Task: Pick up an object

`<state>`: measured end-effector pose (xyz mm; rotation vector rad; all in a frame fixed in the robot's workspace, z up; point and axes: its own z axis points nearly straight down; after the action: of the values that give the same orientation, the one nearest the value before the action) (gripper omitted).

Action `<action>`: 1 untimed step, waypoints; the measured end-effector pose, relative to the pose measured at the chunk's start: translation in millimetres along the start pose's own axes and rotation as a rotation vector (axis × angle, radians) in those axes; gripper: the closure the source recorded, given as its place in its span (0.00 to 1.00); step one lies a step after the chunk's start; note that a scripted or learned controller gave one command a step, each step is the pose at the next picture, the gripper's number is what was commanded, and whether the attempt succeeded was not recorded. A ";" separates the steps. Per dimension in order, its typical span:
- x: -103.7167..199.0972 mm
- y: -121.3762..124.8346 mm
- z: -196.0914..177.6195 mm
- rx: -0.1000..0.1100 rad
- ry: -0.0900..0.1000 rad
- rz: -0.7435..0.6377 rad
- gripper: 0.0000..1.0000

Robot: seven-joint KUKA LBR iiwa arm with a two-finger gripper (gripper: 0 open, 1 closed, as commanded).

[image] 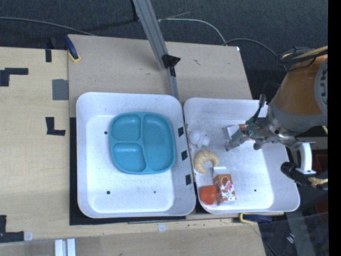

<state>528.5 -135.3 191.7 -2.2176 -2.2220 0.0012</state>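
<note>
— Where is the claw (230, 143) hanging?

— Over the right bin (277, 196); whether its metal tips are spread or pinched, I cannot tell. Just left of it a crumpled white lump (200, 138) is lying, and below-left a curved, pale croissant-like piece (205, 160).

— And beyond those?

— A round red tomato (208, 196) is touching a small printed carton (225, 188), further below-left. Far left, a smooth teal divided plate (142, 143) is sitting in the other bin (90, 196).

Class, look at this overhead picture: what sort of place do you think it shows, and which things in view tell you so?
Most likely a robotics lab test bench, not a kitchen. A grey and orange arm's tool hangs over the right white bin; toy-like food such as a croissant lies in it, and cables trail across the dark floor.
</note>
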 end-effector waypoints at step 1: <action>-0.1 0.0 -0.1 0.000 0.000 0.000 0.00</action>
<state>528.5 -135.4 191.7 -2.2180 -2.2222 0.0009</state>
